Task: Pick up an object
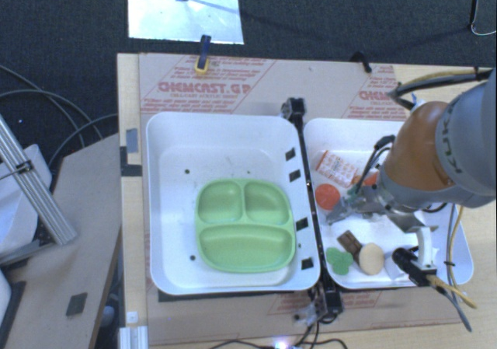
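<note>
Nothing is seen picked up yet. The gripper (pixel 342 211) is low in the right bin (pixel 463 262); whether the jaws are released or clenched cannot be told.

In the right bin (pixel 458 262) lie a red disc (pixel 327 197), a brown block (pixel 349 242), a green piece (pixel 338 260), a tan egg (pixel 371 259), and a printed packet (pixel 336 165).
</note>
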Tool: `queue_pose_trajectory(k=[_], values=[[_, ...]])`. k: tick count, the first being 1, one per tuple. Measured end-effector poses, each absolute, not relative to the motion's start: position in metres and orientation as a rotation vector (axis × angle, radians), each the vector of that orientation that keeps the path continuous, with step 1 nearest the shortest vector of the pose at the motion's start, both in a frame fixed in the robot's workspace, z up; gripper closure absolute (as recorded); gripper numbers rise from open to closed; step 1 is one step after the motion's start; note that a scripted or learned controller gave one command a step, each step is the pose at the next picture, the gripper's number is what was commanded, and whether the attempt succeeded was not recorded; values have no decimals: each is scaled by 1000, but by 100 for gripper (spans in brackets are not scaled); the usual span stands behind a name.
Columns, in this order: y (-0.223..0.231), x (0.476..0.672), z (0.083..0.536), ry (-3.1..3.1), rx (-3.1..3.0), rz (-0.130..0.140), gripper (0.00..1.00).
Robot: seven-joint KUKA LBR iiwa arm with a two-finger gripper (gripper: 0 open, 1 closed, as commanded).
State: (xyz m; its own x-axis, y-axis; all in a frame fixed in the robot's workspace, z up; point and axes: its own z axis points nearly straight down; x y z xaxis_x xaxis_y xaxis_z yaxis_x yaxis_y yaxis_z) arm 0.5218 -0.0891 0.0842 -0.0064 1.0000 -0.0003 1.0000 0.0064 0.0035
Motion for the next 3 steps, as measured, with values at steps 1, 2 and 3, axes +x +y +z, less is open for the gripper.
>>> queue_pose_trajectory(k=[1,2,3], values=[[-106,490,84,2222,2224,-2,0],[-85,535,146,2225,2208,9,0],[-116,485,82,2219,2227,-1,0]])
